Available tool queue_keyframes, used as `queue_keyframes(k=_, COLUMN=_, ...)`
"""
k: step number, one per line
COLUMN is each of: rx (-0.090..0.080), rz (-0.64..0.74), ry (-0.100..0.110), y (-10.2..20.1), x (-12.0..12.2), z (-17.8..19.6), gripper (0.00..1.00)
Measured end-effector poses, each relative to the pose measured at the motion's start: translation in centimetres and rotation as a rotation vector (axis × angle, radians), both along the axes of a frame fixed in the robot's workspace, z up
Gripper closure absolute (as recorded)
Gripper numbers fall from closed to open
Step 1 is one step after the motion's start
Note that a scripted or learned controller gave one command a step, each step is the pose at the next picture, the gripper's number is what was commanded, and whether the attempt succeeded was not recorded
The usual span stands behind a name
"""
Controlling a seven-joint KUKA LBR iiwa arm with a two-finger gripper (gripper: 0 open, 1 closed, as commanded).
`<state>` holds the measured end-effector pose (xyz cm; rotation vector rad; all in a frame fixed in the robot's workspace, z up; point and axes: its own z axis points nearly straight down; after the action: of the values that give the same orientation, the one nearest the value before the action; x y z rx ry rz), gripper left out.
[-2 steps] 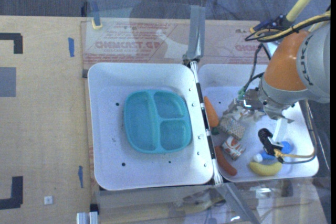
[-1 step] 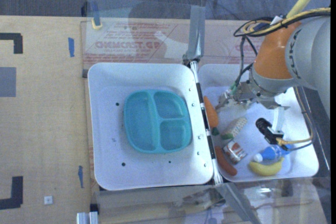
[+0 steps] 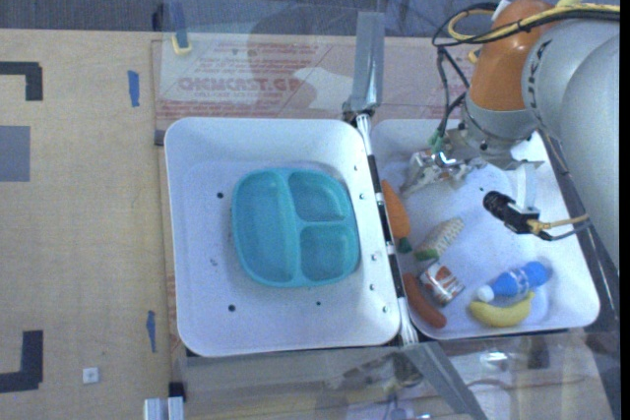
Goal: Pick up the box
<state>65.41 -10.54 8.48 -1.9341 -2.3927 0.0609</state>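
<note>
The box is small, red and white, and lies tilted in the front part of the right bin, between a corn cob and a sausage. My gripper hangs over the back left of that bin, well behind the box and apart from it. A carrot lies just left of and below the gripper, along the bin's left wall.
A banana and a blue bottle with a white cap lie at the front right of the right bin. The left bin holds a teal divided plate. The grey arm covers the right bin's back right corner.
</note>
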Motion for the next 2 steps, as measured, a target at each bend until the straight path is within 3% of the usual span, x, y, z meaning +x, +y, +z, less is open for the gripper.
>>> queue_keyframes(k=1, rx=-0.011, rz=-0.165, ry=-0.017, y=0.7, x=0.3, z=-0.1, gripper=0.00)
queue_keyframes(k=2, rx=-0.017, rz=-0.212, ry=-0.077, y=0.5, x=-4.6, z=0.2, gripper=0.00)
